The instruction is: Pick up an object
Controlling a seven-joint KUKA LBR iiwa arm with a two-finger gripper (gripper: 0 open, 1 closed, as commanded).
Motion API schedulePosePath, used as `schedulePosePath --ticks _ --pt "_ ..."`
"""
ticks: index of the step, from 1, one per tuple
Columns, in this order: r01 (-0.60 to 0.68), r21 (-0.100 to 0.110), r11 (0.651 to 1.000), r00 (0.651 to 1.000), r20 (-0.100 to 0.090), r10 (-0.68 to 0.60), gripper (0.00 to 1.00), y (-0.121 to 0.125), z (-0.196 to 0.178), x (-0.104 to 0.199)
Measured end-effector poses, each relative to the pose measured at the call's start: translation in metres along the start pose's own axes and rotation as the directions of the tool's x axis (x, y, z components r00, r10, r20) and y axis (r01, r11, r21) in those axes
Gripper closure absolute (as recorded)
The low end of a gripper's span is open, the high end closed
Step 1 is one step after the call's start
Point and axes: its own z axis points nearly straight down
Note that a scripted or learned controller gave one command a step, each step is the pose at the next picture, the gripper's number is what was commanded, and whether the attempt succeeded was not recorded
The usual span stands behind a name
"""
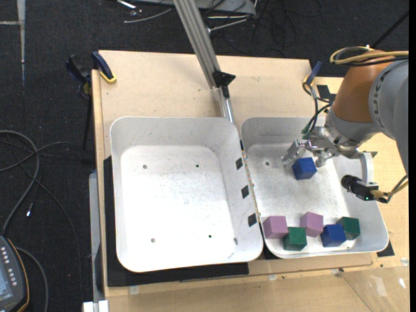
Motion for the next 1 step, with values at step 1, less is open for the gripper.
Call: schedulePosePath --ticks 1 --pt "0.002 -0.011 1.0 1.0 0.002 -0.002 1.0 0.0033 -0.0155 0.0003"
